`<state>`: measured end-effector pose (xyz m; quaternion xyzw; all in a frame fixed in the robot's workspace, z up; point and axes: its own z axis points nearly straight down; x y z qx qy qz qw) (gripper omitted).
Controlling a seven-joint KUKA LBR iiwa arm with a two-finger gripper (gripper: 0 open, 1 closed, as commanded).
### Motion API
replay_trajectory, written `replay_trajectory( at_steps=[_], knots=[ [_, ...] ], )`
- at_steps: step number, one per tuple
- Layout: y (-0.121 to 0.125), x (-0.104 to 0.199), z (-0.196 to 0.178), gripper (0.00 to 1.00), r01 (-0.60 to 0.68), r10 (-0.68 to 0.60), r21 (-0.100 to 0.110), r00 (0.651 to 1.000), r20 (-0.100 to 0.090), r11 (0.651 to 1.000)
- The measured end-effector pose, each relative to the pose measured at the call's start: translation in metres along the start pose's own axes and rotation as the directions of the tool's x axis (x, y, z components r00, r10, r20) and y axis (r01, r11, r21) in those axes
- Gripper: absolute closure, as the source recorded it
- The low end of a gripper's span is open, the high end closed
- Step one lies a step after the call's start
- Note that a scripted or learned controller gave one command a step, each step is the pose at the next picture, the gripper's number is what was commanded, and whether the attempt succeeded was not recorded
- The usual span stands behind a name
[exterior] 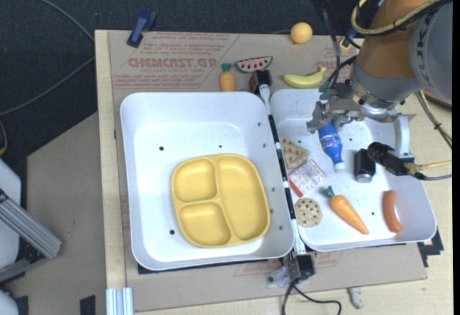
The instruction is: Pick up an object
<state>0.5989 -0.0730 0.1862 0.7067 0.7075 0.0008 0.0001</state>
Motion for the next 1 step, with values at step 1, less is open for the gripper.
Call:
replay_trajectory(
  at_steps=[1],
  knots=[
    [-0.0166,0.0328,-0.0171,1.0,0.001,-0.001,0.003,1.0,-0.001,1.0]
  ],
)
